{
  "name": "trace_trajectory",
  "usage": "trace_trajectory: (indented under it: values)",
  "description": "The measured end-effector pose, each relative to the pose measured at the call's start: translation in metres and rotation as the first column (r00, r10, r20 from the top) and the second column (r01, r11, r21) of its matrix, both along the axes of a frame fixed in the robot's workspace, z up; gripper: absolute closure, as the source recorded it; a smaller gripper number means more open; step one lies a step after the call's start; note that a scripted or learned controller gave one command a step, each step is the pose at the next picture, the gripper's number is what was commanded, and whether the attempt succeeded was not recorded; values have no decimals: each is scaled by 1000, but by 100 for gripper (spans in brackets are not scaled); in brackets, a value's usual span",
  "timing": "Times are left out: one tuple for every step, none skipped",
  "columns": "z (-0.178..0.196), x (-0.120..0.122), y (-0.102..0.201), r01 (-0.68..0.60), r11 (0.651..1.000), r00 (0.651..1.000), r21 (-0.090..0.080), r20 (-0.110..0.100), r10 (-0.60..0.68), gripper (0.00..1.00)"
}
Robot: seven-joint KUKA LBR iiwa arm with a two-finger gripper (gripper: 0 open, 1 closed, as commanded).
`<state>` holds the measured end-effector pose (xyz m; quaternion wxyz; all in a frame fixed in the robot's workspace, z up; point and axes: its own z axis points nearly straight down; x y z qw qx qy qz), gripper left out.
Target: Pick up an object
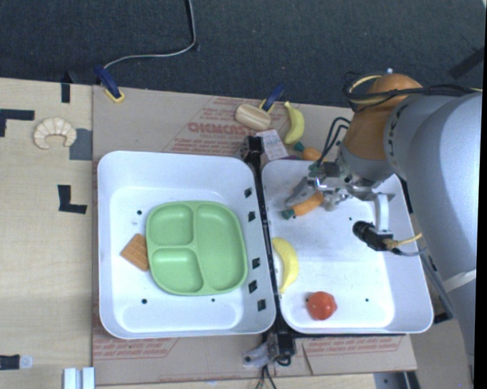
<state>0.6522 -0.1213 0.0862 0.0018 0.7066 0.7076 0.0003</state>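
Note:
My gripper (300,204) is low in the upper left part of the right bin (399,307), reaching in from the right. An orange carrot (308,206) lies right at its tip, touching or nearly touching it. A yellow banana (286,263) rests against the right bin's left wall. A red tomato (321,305) sits near that bin's front. In the left bin (115,225) there is a green divided plate (197,247), with a tan cracker (135,251) at its left edge.
Behind the bins lie a bread roll (252,115), a second banana (294,124) and a small packet (271,144). A croissant (55,132) sits on the bench at far left. The arm's grey body (444,157) overhangs the right bin's right side.

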Motion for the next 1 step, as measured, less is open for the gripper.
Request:
trace_trajectory:
  values:
    - [8,-2,0,1,1000,1000,2,-9,-1,100]
